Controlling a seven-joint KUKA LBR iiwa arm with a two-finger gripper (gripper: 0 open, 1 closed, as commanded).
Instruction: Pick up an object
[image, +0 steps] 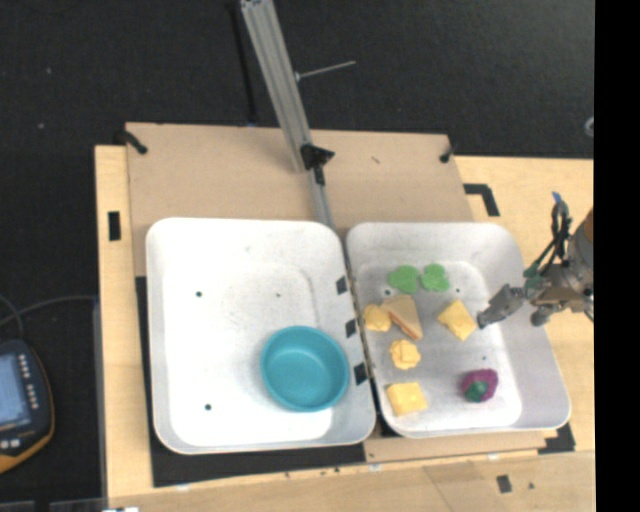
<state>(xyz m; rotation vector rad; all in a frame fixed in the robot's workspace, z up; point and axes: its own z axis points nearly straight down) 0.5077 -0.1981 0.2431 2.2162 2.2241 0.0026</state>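
The gripper (508, 304) sits at the right bin's (535, 385) 3 o'clock edge, one finger jutting toward 8 o'clock over the bin floor. Whether its fingers are parted or closed cannot be told from here; nothing is seen between them.

The nearest candidate is a yellow block (458, 321), just beside the fingertip at its 8 o'clock. It looks roughly square, tilted, with no strong long axis. My guess is that this is the target, since a short advance along the finger's own line would meet it.

Count in the right bin:
- Two green pieces (418, 278) at 12 o'clock of the pile, side by side.
- Four yellow pieces: the block near the gripper, one (376, 319) at the left wall, a small one (404, 353) in the middle, and a larger one (406, 398) at 6 o'clock.
- One tan wedge (406, 317), touching the left yellow piece.
- One purple-and-green item (480, 385) at 5 o'clock, well apart from the gripper.

The left bin (200, 270) holds one blue bowl (304, 368) at its 5 o'clock corner.
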